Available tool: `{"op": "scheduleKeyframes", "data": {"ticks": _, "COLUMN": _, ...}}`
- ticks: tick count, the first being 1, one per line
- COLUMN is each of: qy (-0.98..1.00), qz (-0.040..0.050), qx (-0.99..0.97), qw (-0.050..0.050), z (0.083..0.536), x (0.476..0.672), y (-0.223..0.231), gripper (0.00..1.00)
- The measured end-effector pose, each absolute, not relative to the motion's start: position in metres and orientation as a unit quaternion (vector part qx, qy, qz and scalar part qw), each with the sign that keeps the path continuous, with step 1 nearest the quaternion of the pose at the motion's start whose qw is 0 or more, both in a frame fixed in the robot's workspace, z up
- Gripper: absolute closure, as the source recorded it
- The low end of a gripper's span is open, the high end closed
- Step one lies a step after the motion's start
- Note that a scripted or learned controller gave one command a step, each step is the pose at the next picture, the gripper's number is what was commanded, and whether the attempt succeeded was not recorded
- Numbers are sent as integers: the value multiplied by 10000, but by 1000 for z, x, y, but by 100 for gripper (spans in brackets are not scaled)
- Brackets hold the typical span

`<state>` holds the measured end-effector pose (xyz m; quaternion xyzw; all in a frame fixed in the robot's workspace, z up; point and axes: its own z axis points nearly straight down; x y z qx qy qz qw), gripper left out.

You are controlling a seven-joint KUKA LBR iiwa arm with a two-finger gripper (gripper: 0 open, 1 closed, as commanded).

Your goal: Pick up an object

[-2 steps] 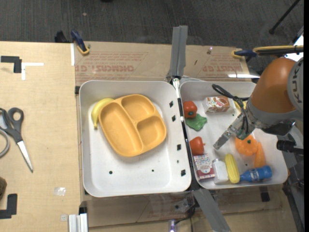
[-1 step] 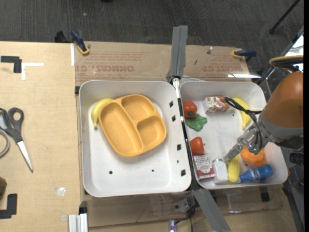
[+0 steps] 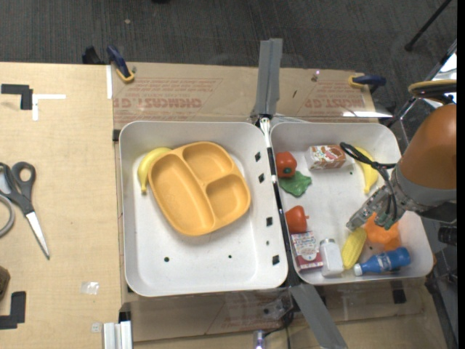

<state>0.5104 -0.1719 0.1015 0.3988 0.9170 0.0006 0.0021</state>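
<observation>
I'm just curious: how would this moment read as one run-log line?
arm: over right white bin | gripper: low beside orange toy, yellow corn cob | grasp: unclear | left bin: divided yellow plate
</observation>
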Motion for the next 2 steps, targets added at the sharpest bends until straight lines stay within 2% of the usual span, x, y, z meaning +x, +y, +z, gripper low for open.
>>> {"op": "scheduleKeyframes", "data": {"ticks": 1, "qy": 9011, "qz": 0, "qx": 4337, "qw": 6, "z": 191, "x": 485, "y": -68, "gripper": 100}}
{"op": "scheduleKeyframes", "data": {"ticks": 2, "qy": 9369, "qz": -5, "qx": 3496, "qw": 7, "z": 150, "x": 542, "y": -101, "gripper": 100}}
